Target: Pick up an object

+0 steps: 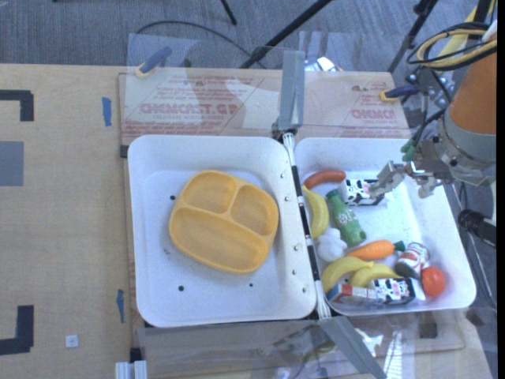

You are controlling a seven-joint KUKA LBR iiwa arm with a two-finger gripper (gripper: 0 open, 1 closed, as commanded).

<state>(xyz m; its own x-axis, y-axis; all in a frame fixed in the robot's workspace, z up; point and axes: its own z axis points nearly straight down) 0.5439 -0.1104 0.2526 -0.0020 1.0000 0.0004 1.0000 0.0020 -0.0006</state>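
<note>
We see the gripper (388, 177) low over the right bin's (460, 235) far half, its fingers closed on the end of a small black-and-white cow-print carton (361, 191), which lies on the bin floor near the far edge. Just beside it sit a red sausage (324, 178), a green bottle (346, 219) and a banana (316, 212). Toward the near edge lie a carrot (371, 250), more bananas (357, 272) and a tomato (433, 281). The left bin (150, 212) holds a yellow divided plate (223, 220).

My bench (55, 212), pale wood marked with black and blue tape, stands on grey carpet (118, 6) crossed by black tripod legs (316, 6).
</note>
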